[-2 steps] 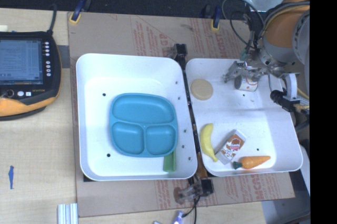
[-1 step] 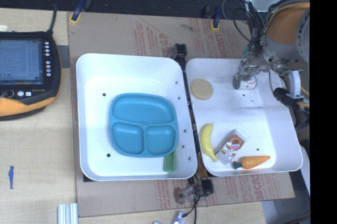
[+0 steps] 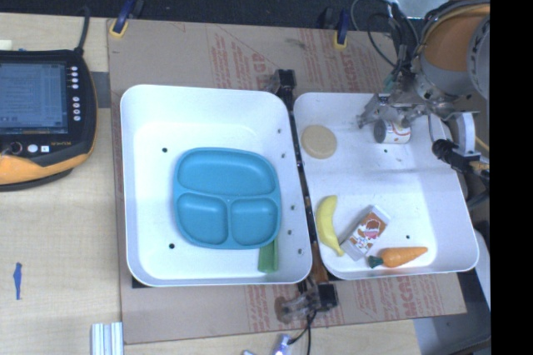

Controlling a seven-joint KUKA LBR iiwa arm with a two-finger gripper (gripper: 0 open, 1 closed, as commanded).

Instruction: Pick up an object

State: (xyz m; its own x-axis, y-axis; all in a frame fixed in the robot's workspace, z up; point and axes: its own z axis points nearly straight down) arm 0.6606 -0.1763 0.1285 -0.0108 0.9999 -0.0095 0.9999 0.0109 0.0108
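Banana, packet, carrot and disc lie in the right bin; left bin holds a blue tray; hand grip unclear.

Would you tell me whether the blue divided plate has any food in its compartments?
Empty: all three compartments of the blue plate show bare blue.

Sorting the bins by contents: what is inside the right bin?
Inside the right bin lie a round tan disc, a banana, a small packet and a carrot. The gripper hangs over its far end, covering the floor beneath.
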